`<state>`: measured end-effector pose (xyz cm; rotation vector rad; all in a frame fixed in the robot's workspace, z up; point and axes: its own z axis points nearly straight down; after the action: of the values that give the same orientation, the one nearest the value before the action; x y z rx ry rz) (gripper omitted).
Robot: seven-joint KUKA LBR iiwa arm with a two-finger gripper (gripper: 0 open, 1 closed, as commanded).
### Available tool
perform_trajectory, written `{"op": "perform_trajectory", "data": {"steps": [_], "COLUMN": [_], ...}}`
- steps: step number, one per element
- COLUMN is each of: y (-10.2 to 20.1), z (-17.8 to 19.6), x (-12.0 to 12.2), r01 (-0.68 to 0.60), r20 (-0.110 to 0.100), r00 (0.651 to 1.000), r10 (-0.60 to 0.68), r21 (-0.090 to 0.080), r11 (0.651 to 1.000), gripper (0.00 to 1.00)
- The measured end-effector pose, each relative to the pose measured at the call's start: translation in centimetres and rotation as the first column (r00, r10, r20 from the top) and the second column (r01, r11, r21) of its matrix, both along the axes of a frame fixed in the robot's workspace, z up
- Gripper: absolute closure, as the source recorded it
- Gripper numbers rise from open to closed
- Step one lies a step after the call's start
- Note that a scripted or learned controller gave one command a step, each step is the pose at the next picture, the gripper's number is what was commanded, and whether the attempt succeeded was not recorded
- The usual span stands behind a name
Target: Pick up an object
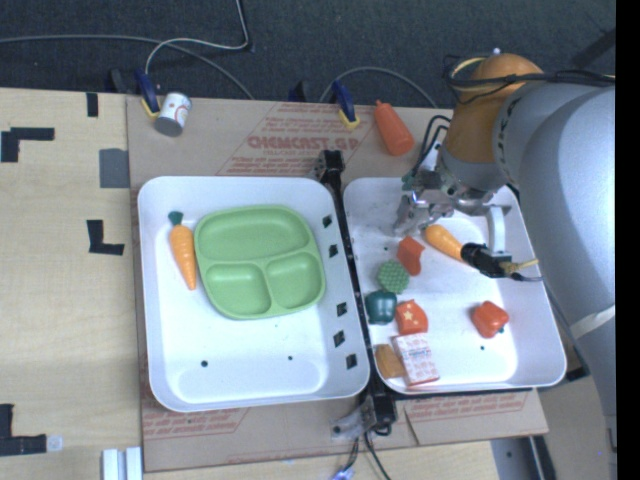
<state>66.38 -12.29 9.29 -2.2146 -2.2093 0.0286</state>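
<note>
While its finger spread is unclear, the metal pincer (412,223) hovers above a smooth orange wedge (410,255).

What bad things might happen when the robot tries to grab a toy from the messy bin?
1. The tool hovers near the back of the right bin, close to an orange-red toy and a yellow-orange toy. It might nudge one while reaching for the other.
2. The green round toy, teal toy and red toy sit crowded together, so a grab there may catch two or slip off.
3. Toys near the bin's wall might be hard to close around.
</note>
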Motion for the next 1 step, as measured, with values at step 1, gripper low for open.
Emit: {"op": "perform_trajectory", "data": {"steps": [1], "y": [0.0], "z": [-0.01], "x": [0.0], "r01": [0.0], "r20": [0.0], "r00": [1.0], "r10": [0.0], "r21": [0.0], "r11": [1.0], "gripper": [0.0]}}
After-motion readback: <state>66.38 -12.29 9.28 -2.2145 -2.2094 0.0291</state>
